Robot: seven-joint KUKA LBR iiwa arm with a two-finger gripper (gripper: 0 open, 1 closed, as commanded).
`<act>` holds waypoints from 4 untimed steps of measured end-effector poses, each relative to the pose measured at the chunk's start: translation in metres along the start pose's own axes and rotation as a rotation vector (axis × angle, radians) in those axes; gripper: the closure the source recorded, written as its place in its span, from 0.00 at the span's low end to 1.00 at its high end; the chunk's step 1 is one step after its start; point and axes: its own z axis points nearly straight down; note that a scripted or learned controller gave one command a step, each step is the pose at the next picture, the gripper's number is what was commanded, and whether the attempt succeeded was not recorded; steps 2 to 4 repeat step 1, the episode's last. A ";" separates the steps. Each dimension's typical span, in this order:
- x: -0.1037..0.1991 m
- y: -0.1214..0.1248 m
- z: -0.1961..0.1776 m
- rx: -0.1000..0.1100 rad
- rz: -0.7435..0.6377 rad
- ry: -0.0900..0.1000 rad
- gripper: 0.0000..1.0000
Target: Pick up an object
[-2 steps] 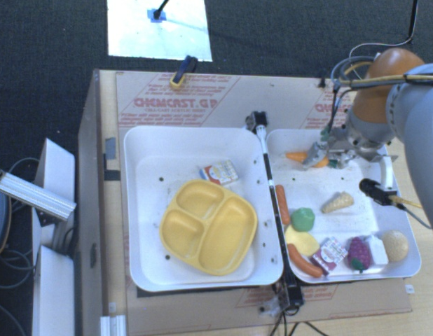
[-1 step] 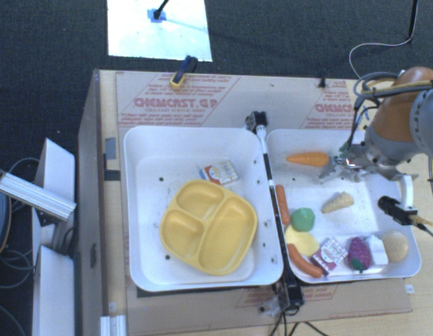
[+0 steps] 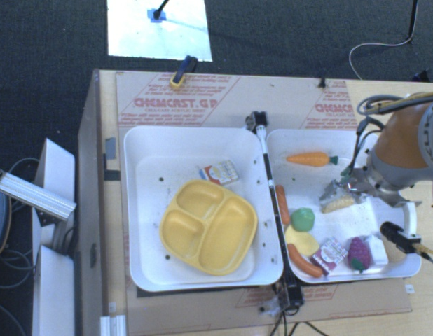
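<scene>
My gripper (image 3: 340, 188) hangs low in the right bin (image 3: 342, 140), at its middle right, directly over the top edge of a pale wedge-shaped piece (image 3: 337, 204). Whether it touches the wedge is not visible. An orange carrot (image 3: 311, 159) lies behind it toward the bin's back. To the gripper's left and front sit a green ball (image 3: 303, 219), a yellow piece (image 3: 303, 241), two orange sausages (image 3: 281, 203) (image 3: 305, 262), a small printed packet (image 3: 332, 250) and purple grapes (image 3: 359, 253).
The left bin (image 3: 146, 145) holds a yellow divided plate (image 3: 209, 226) and a small printed carton (image 3: 220, 172). A black divider rail (image 3: 269, 180) runs between the bins. The grey and orange arm (image 3: 406, 145) covers the right bin's far right side.
</scene>
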 end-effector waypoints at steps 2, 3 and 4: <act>0.000 0.001 -0.011 -0.003 -0.001 0.000 1.00; 0.000 0.001 -0.011 -0.003 -0.001 0.000 1.00; 0.000 0.001 -0.011 -0.003 -0.001 0.000 1.00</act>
